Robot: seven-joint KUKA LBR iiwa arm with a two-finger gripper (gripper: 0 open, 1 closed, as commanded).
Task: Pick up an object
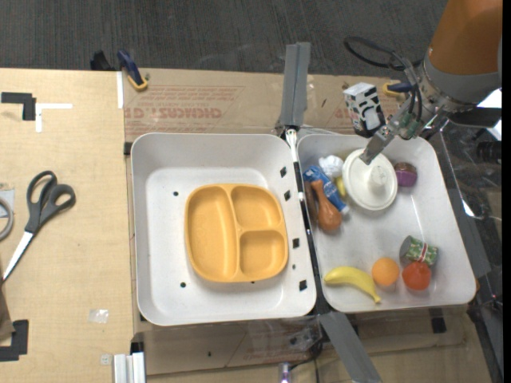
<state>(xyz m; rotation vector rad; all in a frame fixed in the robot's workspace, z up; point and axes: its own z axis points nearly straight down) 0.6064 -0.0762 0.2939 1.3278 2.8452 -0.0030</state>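
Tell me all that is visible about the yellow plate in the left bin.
The yellow plate looks like smooth plastic, roughly square with rounded corners. Raised ridges split it into three compartments: one long one on the left and two smaller ones on the right. It lies flat, right side up, near the middle of the left bin, touching only the bin's floor.

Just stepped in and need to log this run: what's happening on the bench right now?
A grey and orange arm reaches in over the right bin, its gripper down at a white round dish near the bin's back. Nothing is visibly lifted yet. A banana, an orange, a tomato, a green can and other items lie in that bin. The left bin holds a yellow divided plate. Scissors lie on the bench.
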